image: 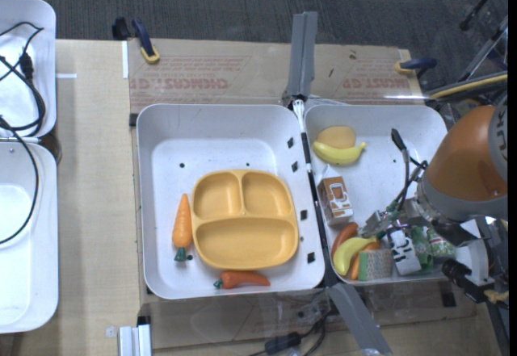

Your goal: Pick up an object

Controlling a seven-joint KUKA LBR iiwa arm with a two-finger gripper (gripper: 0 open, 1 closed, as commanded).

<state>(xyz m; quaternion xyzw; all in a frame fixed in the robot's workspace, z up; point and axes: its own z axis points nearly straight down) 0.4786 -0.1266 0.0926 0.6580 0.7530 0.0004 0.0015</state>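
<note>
Down at about four o'clock of the right bin (436,124) we see the gripper (393,232) lowered over a clutter of items, and we cannot tell how its fingers stand. Under and beside it lie a yellow banana (349,252), a red-orange pepper (345,233) and a green packet (376,265), with a small brown carton (335,198) at eleven o'clock of them. Over in the left bin (153,185) we find a yellow divided plate (244,219), one carrot (182,221) at its nine o'clock and another carrot (242,279) at its six o'clock.
</note>
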